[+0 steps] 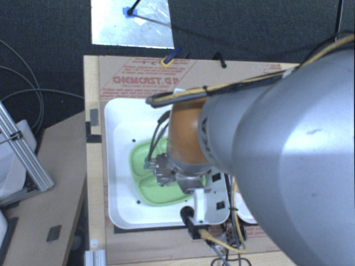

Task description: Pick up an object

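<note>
The grey arm (288, 148) fills the near right and hides most of the bench. Its wrist, below the orange band (186, 134), reaches down into the left bin (119, 148). There a light green object (144, 162) lies on the bin floor, partly under the gripper (166, 173); whether the pincer is open or closed cannot be told. Cables (222, 243) hang nearby. Behind lies brown cardboard (144, 73), then a shiny sheet (130, 15).

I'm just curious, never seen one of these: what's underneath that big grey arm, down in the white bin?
A light green object lies in the white bin, partly under the arm's wrist. The arm covers the rest of it.
</note>
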`<state>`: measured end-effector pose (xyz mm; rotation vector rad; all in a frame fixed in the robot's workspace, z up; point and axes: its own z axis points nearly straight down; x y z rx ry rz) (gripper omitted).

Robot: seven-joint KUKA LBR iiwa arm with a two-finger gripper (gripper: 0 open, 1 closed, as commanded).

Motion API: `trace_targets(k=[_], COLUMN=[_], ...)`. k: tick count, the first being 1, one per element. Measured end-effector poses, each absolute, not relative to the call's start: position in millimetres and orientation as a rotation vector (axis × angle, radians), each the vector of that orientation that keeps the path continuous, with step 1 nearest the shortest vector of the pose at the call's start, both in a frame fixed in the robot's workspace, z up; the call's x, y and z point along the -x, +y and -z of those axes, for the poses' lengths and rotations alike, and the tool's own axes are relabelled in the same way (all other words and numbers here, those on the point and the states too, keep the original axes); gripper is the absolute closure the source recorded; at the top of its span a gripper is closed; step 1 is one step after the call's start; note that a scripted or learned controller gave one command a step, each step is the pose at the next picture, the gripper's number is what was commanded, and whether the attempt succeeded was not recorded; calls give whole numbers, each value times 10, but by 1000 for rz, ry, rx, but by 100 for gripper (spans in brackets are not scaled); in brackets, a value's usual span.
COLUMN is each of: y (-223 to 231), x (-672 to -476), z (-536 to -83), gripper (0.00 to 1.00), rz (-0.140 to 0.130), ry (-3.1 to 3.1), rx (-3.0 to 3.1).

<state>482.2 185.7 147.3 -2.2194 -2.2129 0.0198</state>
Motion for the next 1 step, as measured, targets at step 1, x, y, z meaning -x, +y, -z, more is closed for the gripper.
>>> trace_targets(k=[1], y=[1965], x=[-5697], z=[-1042], gripper=[100], rz=[5], ry=[-2227], rx=[2220])
